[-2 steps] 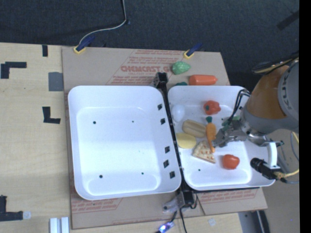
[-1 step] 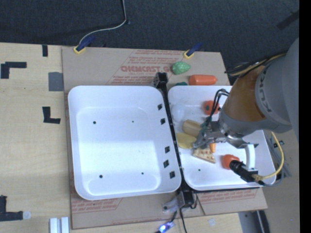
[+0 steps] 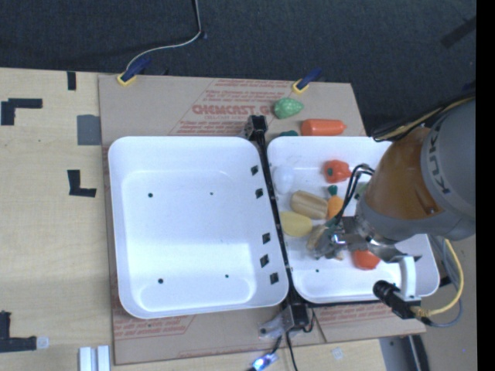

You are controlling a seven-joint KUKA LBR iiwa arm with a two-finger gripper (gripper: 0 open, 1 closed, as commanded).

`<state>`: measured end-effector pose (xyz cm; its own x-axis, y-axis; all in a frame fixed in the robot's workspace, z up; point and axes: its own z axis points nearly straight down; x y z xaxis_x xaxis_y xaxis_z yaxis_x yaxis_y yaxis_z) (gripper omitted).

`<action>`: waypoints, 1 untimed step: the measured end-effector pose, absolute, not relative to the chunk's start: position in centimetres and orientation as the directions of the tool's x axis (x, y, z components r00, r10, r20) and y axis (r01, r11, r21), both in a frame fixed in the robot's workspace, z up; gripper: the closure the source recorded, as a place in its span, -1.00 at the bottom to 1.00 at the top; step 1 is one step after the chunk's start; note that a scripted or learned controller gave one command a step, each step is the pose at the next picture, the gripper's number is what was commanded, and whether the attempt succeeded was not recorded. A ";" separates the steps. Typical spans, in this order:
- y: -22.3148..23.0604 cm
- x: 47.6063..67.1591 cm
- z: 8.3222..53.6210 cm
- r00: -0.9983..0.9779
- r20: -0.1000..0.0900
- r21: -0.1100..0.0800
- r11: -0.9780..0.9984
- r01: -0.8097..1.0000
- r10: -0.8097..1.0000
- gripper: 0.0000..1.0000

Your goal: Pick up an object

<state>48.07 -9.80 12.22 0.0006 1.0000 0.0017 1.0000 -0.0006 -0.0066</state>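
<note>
Bench [image 3: 46,207] with a cardboard sheet [image 3: 224,107] under two white bins. Left bin [image 3: 186,284] has bare floor. Right bin [image 3: 340,288] holds the clutter, and the arm [image 3: 418,184] reaches in over it from the right, orange band above the wrist.

Gripper [image 3: 329,242] is low in the right bin, tip down among the items. Can't tell whether the fingers are parted or closed: they're small, dark, and merged with a brownish item under the tip. Nothing is clearly between them, so I'm not calling it a grasp.

Items in the right bin, big to small:
- tan log [image 3: 308,202], long axis roughly left-right with a slight tilt, up-left of the tip
- yellow piece [image 3: 295,224], just left of the tip, closest clear candidate
- red piece [image 3: 336,170] near the far wall
- orange-red piece [image 3: 366,260], just right of the tip, near the wrist
- small orange bit [image 3: 334,205] between log and arm

Outside the bins on the cardboard: green lump [image 3: 287,107], orange carrot [image 3: 322,127].

Key relation: the nearest targets flank the tip, yellow on the left and orange-red on the right. My read is that the pick is in progress and not yet confirmed.
</note>
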 end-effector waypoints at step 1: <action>-10.3 58.2 8.4 -0.004 -0.002 0.009 0.004 1.000 1.000 1.00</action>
